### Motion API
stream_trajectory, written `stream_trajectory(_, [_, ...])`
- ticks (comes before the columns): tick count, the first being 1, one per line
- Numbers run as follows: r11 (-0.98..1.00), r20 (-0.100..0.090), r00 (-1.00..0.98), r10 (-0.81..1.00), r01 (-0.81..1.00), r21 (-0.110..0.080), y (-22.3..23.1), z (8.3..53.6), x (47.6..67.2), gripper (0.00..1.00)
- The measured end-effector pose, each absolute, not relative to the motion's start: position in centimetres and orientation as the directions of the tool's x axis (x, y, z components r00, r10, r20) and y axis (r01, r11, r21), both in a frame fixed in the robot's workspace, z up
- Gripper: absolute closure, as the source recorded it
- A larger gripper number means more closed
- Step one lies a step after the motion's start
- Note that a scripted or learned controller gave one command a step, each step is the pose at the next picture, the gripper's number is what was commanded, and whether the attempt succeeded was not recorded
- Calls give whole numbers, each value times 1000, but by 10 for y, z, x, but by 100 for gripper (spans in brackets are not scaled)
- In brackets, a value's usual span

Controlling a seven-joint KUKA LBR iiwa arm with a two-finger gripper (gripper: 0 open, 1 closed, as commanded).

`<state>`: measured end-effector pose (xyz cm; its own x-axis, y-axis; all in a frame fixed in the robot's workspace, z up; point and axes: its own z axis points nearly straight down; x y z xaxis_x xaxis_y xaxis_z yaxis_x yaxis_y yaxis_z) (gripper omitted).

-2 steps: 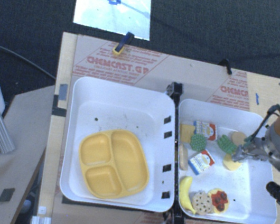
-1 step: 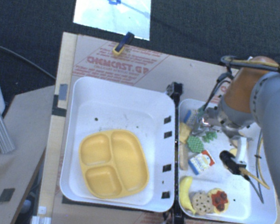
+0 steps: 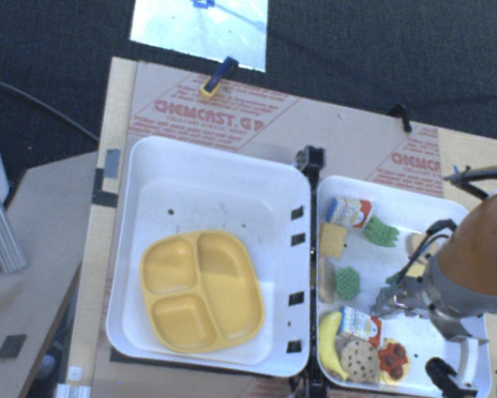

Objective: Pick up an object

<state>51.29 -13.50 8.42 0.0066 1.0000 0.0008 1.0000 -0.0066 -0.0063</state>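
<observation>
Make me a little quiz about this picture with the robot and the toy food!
1. True or false: the yellow tray lies in the left bin.
2. Which bin is the gripper over?
A. the left bin
B. the right bin
C. neither
3. Fill in: at the right bin's near left corner, the banana lies beside a round, speckled ____.

Key:
1. True. The tray has three compartments.
2. B. The arm reaches in from the right over the toy food.
3. Cookie.
</observation>
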Motion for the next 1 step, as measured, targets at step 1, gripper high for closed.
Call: stream_trajectory(1, [-3,-1,3,1000,1000,0,-166,85,485,100])
